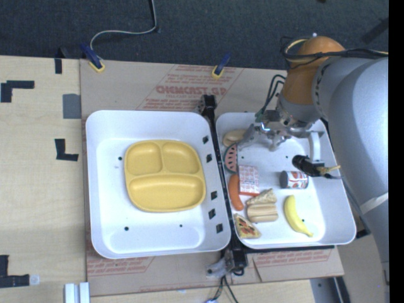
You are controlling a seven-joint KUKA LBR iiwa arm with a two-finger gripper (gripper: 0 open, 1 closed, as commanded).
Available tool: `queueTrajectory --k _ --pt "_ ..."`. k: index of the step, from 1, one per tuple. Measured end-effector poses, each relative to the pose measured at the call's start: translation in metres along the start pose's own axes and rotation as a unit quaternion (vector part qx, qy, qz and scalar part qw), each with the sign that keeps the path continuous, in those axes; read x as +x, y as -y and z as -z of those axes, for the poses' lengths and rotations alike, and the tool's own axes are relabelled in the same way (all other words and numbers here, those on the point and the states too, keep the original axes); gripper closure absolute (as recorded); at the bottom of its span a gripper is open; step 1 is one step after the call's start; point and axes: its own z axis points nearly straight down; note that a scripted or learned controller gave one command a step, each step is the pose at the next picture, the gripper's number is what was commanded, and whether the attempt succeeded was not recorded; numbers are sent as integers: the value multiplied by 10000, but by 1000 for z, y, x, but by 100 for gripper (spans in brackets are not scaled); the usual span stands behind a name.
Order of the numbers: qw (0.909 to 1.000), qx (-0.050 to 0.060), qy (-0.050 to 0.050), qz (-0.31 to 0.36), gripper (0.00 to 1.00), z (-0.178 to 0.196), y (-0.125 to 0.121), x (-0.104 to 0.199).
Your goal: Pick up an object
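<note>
The arm reaches in over the right bin (334, 227), and the tool (273, 133) hangs above that bin's far, bare end. Nothing shows in its grasp. From this slant it cannot be told whether the tool is released or clenched.

The things to choose from all lie in the right bin. A pale rounded piece (233, 136) sits in the far corner by the divider, just beside the tool. A watermelon slice (231, 158) lies next to it along the same wall. Nearer the camera lie a printed packet (249, 178), an orange sausage-like piece (235, 192), a bun (262, 207) and a pizza slice (247, 227) – these four are crowded together, some touching. A small can (293, 180) and a banana (297, 215) lie apart from that cluster, with white floor around them. The left bin (101, 182) holds a yellow divided plate (165, 175).

The step in hand looks like the approach, with no object lifted yet. The next move calls for settling on one target and coming down squarely over it. The pale piece is closest but sits hard against the wall, which may block a clean straddle. The can or the banana would offer more room – though each means travelling toward the near side first.
</note>
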Motion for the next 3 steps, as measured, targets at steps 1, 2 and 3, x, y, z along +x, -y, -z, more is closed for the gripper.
queueTrajectory --k 1,2,3 --pt "10000 -21 -42 16 0 0 -2 -15" --pt "10000 -37 25 -14 0 1 -1 -8" --pt "10000 -37 43 -23 0 1 0 -5"
